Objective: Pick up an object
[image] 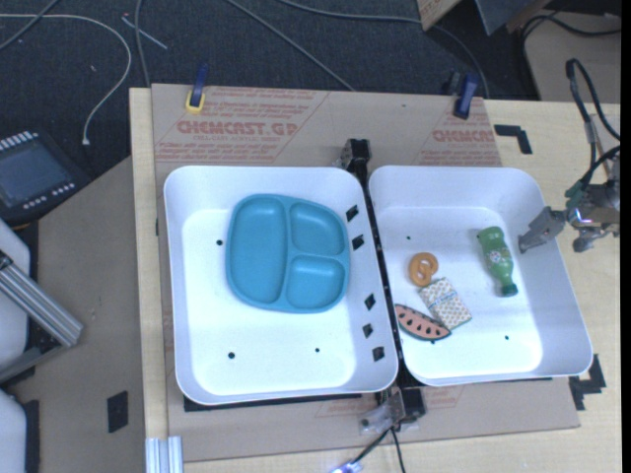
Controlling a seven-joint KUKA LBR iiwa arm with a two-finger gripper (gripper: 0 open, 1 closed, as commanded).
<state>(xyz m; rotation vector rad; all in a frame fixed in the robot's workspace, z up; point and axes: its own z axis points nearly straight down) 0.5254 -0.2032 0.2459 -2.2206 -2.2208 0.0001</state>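
At the right edge of the camera view, the gripper is showing as a small assembly of grey and silver metal. One grey finger is tapering to a blunt tip. Behind the fingers, a blocky metallic body is carrying darker fittings. Thin dark cables are looping above and behind that body.
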